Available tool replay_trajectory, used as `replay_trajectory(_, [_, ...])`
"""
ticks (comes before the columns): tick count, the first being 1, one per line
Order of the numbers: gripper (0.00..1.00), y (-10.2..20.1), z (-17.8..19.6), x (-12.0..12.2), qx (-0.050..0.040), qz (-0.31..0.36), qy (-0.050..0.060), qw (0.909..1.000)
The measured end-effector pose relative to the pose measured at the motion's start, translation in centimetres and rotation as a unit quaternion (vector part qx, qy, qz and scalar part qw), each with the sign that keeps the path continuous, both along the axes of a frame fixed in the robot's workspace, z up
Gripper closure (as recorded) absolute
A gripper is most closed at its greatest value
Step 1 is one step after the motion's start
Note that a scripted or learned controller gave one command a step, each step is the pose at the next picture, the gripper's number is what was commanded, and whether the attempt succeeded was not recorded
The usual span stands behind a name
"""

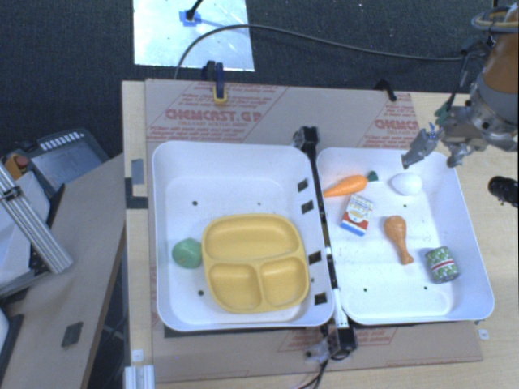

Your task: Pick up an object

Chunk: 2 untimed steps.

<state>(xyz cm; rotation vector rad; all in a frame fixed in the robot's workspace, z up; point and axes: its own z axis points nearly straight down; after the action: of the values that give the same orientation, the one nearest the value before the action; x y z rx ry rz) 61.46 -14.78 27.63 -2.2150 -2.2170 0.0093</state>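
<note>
With the gripper (434,146) spread wide above it, the white egg (406,184), judged light, smooth and slippery, is best pinched across its middle.

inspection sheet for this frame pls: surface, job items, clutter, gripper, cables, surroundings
Surface: two shallow white bins, left and right, on a cardboard-lined bench.
Job's things: right bin holds orange toy carrot, white egg, small red-white-blue carton, brown toy drumstick, green patterned can.
Clutter: left bin holds yellow compartment tray, green ball.
Gripper: two-finger gripper open, above the right bin's far edge, holding nothing.
Cables: black cable beyond the bench.
Surroundings: metal floor plate.
</note>
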Motion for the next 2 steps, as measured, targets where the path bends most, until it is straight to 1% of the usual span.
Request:
replay_trajectory(1, [0.0,0.0,0.7,0.2,-0.0009,0.001,-0.006,1.0])
replay_trajectory(2, [0.0,0.2,-3.4,0.2,-0.0009,0.0,-0.005,1.0])
